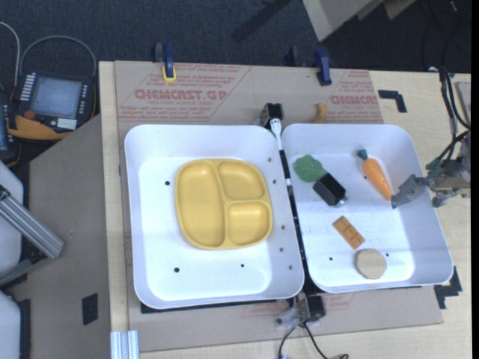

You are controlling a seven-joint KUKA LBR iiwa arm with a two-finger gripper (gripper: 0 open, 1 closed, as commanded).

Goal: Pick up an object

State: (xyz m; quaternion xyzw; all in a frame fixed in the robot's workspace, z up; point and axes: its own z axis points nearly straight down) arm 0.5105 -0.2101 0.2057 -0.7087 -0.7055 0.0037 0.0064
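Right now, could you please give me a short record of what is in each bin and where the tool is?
left bin: yellow divided plate
right bin: carrot, green piece, black block, brown cracker, tan round disc
tool: at the right bin's right edge, just right of the carrot
holding: nothing seen in the tool

A: What lies around the work surface?

B: A dark blue-grey carpeted floor (187, 13) fills the top of the frame. The pale wooden table (112, 200) carries a brown cardboard sheet with red lettering (194, 88), held by two blue clamps (166, 57) at its upper edge.

A: And at the upper left?

B: A black handheld control pendant with a grey screen (52, 96).
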